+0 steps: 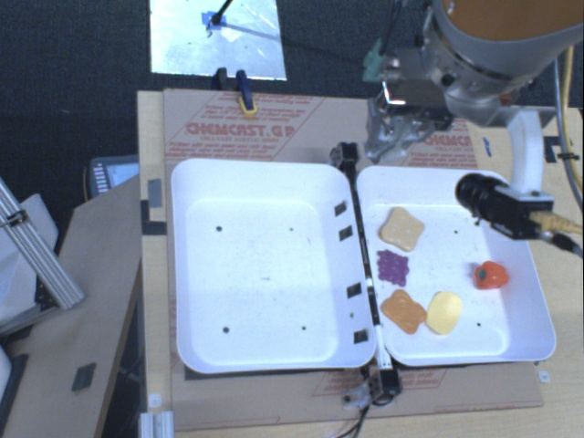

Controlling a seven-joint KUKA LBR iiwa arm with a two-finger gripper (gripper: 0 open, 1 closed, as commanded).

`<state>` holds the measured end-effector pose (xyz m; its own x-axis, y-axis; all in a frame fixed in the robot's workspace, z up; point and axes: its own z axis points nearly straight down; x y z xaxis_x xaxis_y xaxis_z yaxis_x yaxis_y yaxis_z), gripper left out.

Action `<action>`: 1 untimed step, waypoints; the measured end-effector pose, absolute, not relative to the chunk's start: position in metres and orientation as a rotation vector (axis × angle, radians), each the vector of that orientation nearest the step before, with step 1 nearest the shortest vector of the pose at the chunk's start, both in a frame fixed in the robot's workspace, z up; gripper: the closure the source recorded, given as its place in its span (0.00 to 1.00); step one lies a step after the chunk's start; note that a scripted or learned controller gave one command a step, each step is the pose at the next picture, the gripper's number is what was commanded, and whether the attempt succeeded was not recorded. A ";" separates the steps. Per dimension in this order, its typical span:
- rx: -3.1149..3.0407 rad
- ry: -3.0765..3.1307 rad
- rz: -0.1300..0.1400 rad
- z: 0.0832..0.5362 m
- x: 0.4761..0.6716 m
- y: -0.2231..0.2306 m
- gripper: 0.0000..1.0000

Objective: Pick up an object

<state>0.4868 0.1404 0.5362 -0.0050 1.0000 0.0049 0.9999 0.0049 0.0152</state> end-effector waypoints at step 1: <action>2.210 2.233 0.006 0.534 0.486 0.209 1.00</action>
